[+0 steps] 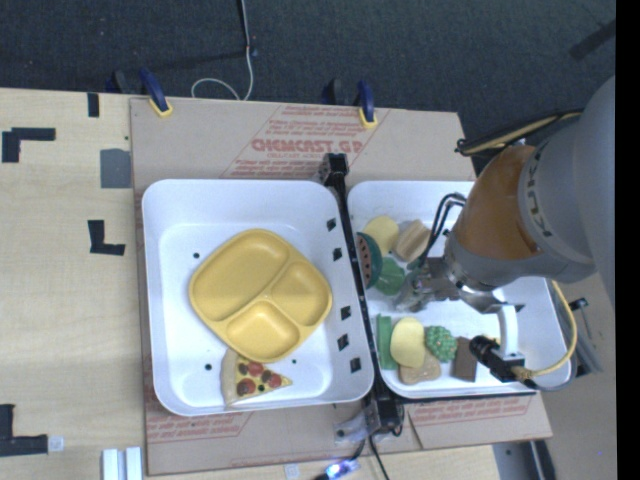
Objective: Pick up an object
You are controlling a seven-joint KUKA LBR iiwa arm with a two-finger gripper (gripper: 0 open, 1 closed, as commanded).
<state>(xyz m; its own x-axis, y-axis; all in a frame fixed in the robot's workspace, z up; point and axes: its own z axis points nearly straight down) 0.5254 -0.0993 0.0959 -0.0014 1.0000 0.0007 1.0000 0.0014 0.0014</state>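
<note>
Reaching in from the right, the grey arm (560, 208) with its orange band (495, 213) hung over the right bin (555, 303), and its gripper (430, 286) sat low among the toy food there. Whether the jaws were released or clenched could not be told, because the wrist covered them from above.

The things to pick lay crowded in the left half of that bin. A pale yellow round piece (381, 234) and a tan chunk (411, 238) lay near the top, touching each other. Just below them were a watermelon slice (368, 260) against the bin's left wall and a dark green piece (390, 280) right beside the gripper. Lower down, a yellow lemon-like piece (407, 341) rested next to a green broccoli floret (439, 343), with a green strip (385, 342) to its left, a beige piece (420, 372) under it and a brown block (463, 366) to the right.

The left bin (165, 268) held a yellow divided plate (260, 293) lying flat and turned at an angle. A pizza slice (252, 378) lay just below it, near the bin's front edge. Both bins sat on a sheet of cardboard (290, 143) clamped to the bench (60, 268).
</note>
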